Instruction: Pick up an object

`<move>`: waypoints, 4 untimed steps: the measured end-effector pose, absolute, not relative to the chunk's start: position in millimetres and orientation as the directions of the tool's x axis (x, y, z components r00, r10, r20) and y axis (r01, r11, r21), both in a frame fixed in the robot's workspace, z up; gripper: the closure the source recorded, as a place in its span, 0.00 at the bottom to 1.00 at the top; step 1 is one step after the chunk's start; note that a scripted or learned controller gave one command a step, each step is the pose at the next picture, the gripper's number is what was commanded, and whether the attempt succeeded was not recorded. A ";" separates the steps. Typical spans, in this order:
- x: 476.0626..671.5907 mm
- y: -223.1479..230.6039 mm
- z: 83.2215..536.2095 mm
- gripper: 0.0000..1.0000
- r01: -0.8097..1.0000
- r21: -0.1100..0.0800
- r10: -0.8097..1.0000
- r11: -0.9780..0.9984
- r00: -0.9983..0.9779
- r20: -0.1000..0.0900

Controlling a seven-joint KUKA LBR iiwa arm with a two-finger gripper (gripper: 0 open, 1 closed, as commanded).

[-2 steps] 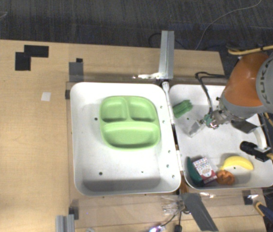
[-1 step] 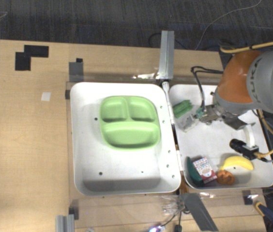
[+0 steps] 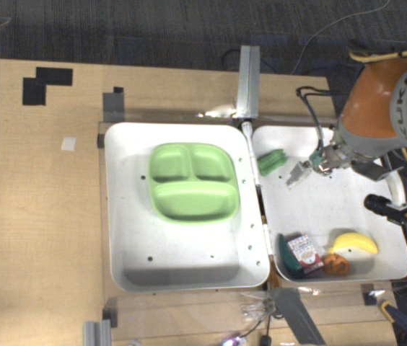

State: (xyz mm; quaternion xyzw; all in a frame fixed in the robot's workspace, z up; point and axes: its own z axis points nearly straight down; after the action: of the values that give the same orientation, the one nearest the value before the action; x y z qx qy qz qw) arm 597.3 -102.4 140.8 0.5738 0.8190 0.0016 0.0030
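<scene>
- Lying in the upper left part of the right bin [image 3: 398, 265], the green object [image 3: 270, 161] is the thing nearest to the gripper and looks like the likely target; it rests on the bin floor, close to the wall between the two bins.
- The gripper [image 3: 297, 174] hangs just beside this object, to its right, apart from it and not around it.
- How far the gripper is open cannot be told from this view, and nothing is seen in its hold.
- The step in hand seems to be the approach, with no grasp made yet.
- The next move probably calls for a small shift toward the green object and a descent, so that the gripper closes around it.
- At the bottom of the same bin lie a yellow banana [image 3: 355, 244], a small carton [image 3: 303, 249] and a brown object [image 3: 337, 264], well apart from the gripper.
- The left bin [image 3: 128, 215] holds a green divided plate [image 3: 192, 180].
</scene>
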 end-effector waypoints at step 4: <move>549.4 -43.7 186.1 0.00 0.911 0.006 0.912 0.411 -0.411 -0.003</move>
State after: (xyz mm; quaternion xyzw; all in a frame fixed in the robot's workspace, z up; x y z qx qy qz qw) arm 549.4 -43.7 186.1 0.5426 0.8400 0.0020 0.0029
